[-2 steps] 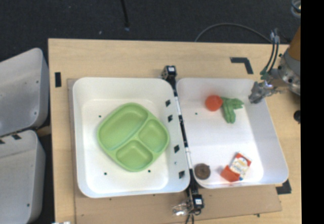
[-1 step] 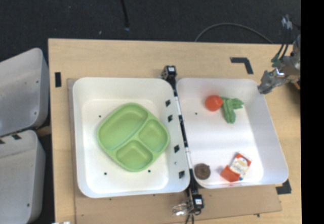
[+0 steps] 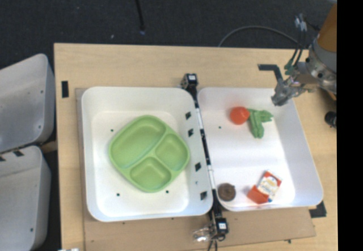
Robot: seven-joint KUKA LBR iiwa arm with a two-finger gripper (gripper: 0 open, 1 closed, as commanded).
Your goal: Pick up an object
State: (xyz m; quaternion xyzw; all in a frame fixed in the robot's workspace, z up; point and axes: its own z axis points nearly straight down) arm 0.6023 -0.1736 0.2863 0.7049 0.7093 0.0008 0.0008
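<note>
Hovering fingers (image 3: 281, 97) sit up-right of the green toy (image 3: 258, 121), apart.

Arm (image 3: 323, 40) seen at right edge: orange band, grey metallic section beneath it. Wrist hardware in silver-grey, small green and dark details noted near it. Gripper (image 3: 279, 97) formed of grey metal parts, tapered downward; dark flat bracket mounted beside it. Thin dark cable looped from wrist area across bench top.
</note>
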